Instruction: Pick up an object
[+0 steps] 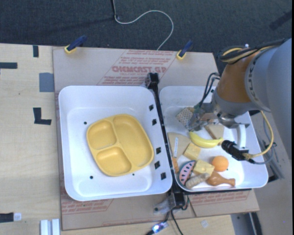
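Jaws [200,121] hang low over the banana [206,140] in the right bin [257,180]; their state cannot be told.

Yellow tray [120,145], perhaps checkered waffle [185,115]

A yellow divided plate [119,144] lies in the left white bin [71,102]. Both bins rest on a cardboard sheet [132,65] held by two blue-and-yellow clamps [75,44] on the wooden desk [14,141]; a white cable [142,17] loops across the dark floor behind
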Controlling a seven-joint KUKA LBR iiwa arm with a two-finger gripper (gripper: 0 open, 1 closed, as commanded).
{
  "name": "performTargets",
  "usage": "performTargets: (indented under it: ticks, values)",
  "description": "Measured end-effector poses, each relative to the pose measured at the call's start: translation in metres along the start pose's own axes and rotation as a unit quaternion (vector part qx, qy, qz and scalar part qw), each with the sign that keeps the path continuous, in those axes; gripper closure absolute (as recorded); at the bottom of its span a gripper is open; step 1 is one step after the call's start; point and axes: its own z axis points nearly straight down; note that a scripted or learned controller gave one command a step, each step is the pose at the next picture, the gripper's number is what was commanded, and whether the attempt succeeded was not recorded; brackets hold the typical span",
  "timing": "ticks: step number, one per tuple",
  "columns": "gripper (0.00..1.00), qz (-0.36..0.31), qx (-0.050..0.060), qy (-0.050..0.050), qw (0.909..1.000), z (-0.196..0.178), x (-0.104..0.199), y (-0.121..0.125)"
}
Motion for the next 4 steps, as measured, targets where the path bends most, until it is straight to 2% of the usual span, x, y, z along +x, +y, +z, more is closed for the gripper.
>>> performTargets:
  ticks: [1, 2, 3, 4]
  values:
    - [1.0, 0.001, 0.01, 0.004, 0.9999, -0.058, -0.009, 0.004]
    - [1.0, 0.0, 0.009, 0.004, 1.0, -0.12, -0.014, 0.009]
    - [1.0, 0.001, 0.012, 0.005, 0.9999, -0.12, -0.014, 0.009]
    - [1.0, -0.002, 0.012, 0.005, 0.9999, -0.109, 0.038, 0.022]
